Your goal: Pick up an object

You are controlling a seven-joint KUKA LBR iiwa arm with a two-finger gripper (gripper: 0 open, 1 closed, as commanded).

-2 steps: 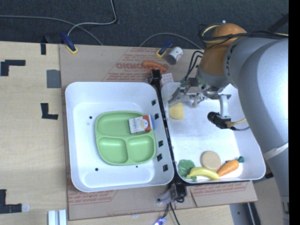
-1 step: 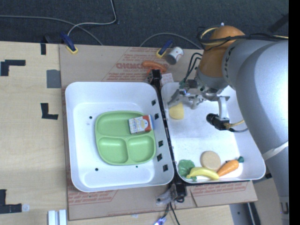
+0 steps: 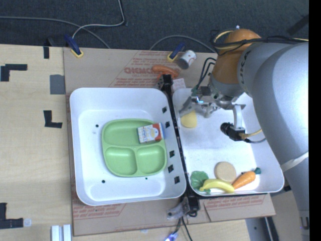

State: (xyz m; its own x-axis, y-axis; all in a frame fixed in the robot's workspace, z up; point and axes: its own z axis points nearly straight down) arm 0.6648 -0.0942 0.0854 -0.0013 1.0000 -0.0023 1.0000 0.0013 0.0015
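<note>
Pale yellow object point(image 3: 189, 120), just beside hand point(image 3: 199, 107)

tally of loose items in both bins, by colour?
Yellow: 2, a pale lemon-like piece and a banana
Green: 2, a divided plate and a leafy piece
Orange: 1, a carrot
Tan: 1, a round piece
White with print: 1, a small carton
Total: 7
</note>
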